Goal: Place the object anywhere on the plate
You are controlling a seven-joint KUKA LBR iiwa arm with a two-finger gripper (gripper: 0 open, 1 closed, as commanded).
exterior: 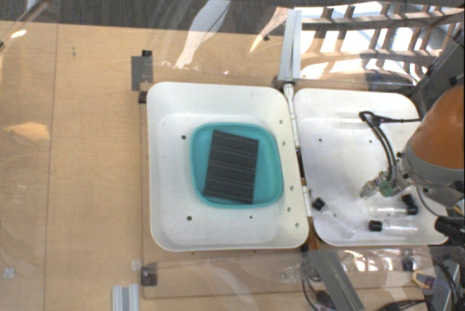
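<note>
The dark ribbed object (232, 167) lies flat on the teal plate (270, 179) in the left bin (167, 120); can't tell the gripper's (389, 186) state.

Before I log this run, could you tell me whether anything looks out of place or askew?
Nothing stands out. The dark ribbed block lies flat on the teal plate in the left bin, only slightly turned against the plate's edges.

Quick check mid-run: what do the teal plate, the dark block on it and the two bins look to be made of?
The teal plate looks like smooth moulded plastic: uniform colour, soft rounded rim, slight sheen. The dark block lying on it looks matte with fine parallel ridges, perhaps ribbed rubber, foam or plastic; the view leaves that open. The left bin and right bin look like glossy white moulded plastic with rounded corners.
</note>
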